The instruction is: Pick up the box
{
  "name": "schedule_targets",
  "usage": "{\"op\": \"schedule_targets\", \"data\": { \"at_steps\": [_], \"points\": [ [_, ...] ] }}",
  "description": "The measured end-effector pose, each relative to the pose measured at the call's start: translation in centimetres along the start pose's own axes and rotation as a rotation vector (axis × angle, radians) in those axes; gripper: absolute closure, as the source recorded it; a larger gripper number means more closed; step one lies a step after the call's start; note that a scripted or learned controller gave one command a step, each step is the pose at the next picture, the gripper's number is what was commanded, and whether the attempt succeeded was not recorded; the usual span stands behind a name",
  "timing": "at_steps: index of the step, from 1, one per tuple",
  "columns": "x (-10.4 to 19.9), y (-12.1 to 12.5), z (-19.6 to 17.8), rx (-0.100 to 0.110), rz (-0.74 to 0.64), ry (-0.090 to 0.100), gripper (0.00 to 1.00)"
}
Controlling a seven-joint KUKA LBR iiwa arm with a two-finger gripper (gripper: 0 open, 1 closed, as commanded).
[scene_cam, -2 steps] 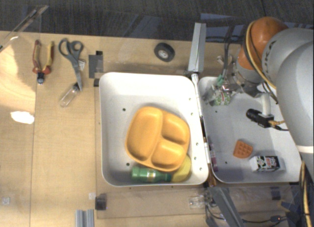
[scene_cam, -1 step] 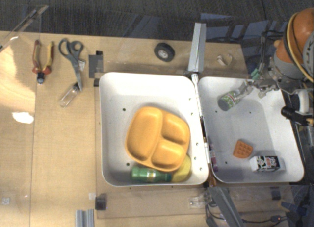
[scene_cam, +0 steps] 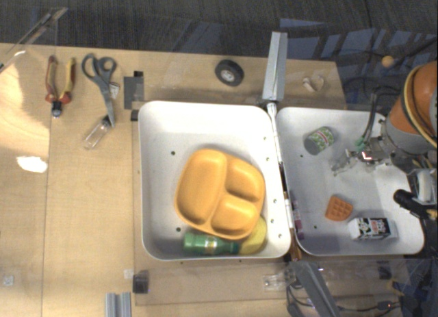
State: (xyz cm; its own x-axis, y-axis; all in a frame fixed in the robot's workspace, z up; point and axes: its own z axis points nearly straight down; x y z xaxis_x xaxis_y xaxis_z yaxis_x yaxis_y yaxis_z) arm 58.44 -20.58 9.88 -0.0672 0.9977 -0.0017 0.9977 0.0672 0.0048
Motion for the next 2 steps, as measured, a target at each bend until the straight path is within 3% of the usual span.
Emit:
{"op": "schedule_targets", "data": {
  "at_steps": [1, 2],
  "points": [
    [6.0, 7.5, 1.3, 0.008, -0.148, 0.005, 0.0],
    [10.6, 9.3, 1.2, -0.001, -0.104, -0.001, 0.0]
  ]
}}
